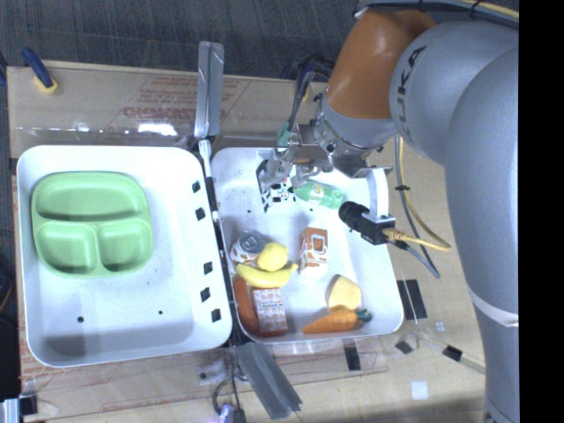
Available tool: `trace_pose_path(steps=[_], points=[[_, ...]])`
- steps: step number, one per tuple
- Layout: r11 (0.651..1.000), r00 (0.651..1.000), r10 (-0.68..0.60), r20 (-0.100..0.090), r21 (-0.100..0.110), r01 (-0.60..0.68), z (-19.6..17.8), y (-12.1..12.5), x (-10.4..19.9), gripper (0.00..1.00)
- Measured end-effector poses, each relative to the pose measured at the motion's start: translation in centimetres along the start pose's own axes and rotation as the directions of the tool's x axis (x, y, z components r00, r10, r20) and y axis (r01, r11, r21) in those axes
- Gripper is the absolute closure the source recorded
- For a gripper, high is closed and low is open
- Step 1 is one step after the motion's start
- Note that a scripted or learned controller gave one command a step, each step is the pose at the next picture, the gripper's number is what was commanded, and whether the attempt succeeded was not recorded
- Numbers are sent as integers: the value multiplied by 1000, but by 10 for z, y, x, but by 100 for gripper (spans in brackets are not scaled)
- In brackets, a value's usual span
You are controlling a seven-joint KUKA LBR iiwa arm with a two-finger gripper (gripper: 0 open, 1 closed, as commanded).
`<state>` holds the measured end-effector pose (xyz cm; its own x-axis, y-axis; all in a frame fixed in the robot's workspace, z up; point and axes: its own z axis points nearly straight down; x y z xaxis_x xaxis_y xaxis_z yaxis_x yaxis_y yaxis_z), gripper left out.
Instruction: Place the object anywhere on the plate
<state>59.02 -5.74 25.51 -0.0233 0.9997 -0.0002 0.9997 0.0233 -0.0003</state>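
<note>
A green divided plate (88, 220) lies in the left white bin (167, 320). My gripper (278, 173) is low over the far end of the right bin (381, 300), reaching in from the right. A small black-and-white spotted object (280, 193) lies right under the gripper, and I cannot tell whether it is touching. A green bottle-like item (321, 195) lies just to the right of it.
The near half of the right bin holds a banana (263, 276), a yellow lemon (274, 256), a can (248, 245), a small brown carton (314, 248), a red packet (264, 310), a carrot (333, 322) and a yellow wedge (344, 292). A grey divider (208, 95) stands between the bins.
</note>
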Motion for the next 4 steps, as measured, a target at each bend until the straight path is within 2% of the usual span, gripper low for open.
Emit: trace_pose_path(steps=[1,2,3,4], points=[[862,862,-507,2,-1,507,51,68,44,100],[832,832,-555,1,0,555,-17,-16,95,100],[844,844,-537,0,1,537,-2,-62,166,100],[890,890,-457,1,1,457,39,-38,245,100]])
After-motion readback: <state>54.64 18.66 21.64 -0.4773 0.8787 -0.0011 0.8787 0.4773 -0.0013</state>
